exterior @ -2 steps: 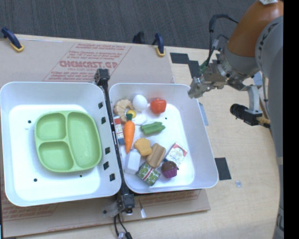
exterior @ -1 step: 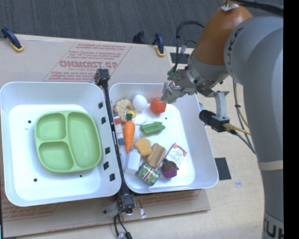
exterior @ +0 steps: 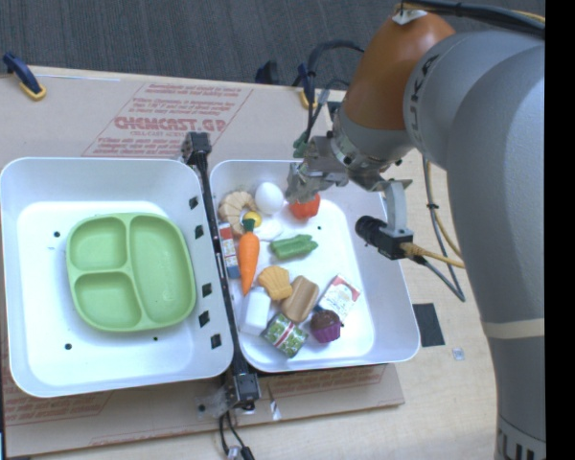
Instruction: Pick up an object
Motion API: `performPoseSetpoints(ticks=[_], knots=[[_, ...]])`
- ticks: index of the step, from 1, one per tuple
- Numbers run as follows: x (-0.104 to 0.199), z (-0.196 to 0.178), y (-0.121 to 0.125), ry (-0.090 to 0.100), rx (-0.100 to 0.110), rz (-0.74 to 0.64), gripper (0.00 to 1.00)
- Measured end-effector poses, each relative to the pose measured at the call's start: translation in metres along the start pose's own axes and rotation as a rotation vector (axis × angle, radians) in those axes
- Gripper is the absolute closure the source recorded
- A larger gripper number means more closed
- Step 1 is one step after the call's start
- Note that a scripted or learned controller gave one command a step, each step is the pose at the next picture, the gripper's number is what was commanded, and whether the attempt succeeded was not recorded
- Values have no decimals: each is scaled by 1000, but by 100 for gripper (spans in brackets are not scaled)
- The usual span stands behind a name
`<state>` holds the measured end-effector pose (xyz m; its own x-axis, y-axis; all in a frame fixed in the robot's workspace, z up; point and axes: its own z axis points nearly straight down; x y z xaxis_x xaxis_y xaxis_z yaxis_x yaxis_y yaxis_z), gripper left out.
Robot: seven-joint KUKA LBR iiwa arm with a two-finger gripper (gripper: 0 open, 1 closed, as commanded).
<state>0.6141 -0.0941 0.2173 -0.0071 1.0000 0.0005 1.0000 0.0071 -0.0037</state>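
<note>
My gripper [exterior: 304, 192] hangs over the back part of the right bin [exterior: 395, 307], reaching in from the right. A small red toy tomato [exterior: 305, 207] sits between its fingertips, and the gripper is shut on it. Beside it to the left lies a white egg [exterior: 267, 196]. Below it lies a green pea pod [exterior: 293, 247]. An orange carrot [exterior: 248, 257] lies along the bin's left side. Toward the front lie a yellow piece [exterior: 275, 282], a tan block [exterior: 301, 298], a purple item [exterior: 326, 326] and a green-labelled can [exterior: 285, 334].
The left bin [exterior: 19, 286] holds a green divided plate [exterior: 131, 271]. A black divider with clips [exterior: 211, 247] runs between the bins. The grey arm with its orange band [exterior: 402, 60] fills the upper right, and a black cable fitting [exterior: 383, 236] overhangs the right bin's edge.
</note>
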Motion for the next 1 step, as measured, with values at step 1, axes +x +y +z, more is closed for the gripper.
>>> performPoseSetpoints(ticks=[1], knots=[[-6,-25,-67,-1,-1,2,100]])
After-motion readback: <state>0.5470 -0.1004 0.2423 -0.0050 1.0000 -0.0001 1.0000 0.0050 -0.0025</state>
